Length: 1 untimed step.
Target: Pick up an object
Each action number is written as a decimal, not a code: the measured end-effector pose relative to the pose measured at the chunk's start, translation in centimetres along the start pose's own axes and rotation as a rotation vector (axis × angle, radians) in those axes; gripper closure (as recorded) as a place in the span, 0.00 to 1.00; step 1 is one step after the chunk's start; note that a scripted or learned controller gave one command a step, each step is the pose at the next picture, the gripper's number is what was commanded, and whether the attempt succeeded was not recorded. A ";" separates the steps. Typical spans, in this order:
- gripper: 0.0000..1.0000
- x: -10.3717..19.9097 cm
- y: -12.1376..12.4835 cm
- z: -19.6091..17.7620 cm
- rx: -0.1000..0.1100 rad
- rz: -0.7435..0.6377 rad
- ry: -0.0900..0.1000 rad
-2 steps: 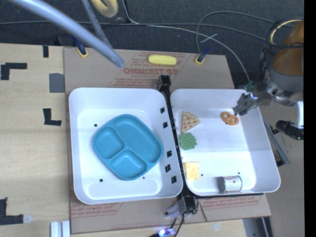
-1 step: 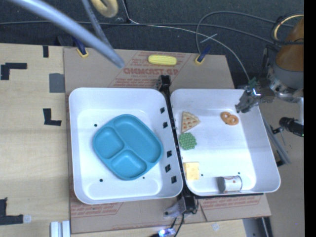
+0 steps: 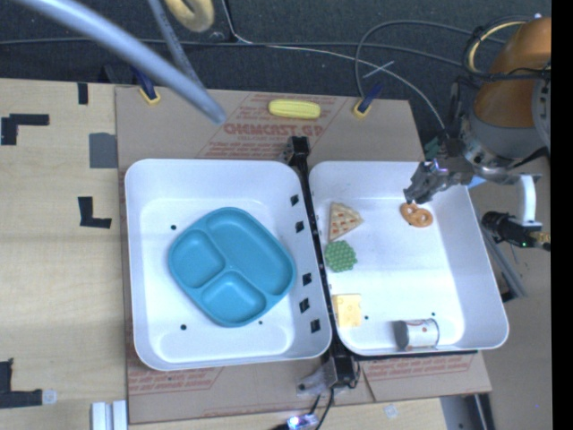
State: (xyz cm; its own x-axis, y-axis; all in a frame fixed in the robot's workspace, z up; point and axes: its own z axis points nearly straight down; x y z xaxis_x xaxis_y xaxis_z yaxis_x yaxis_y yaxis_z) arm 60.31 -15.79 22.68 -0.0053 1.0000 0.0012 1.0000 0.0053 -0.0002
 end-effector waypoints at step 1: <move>1.00 5.5 0.7 -0.7 -0.001 -0.002 0.001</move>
State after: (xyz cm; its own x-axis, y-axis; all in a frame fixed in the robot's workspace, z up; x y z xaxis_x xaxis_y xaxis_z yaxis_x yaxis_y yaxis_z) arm 61.01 -10.34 23.41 -0.0070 1.0000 0.0019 1.0000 0.0070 0.0004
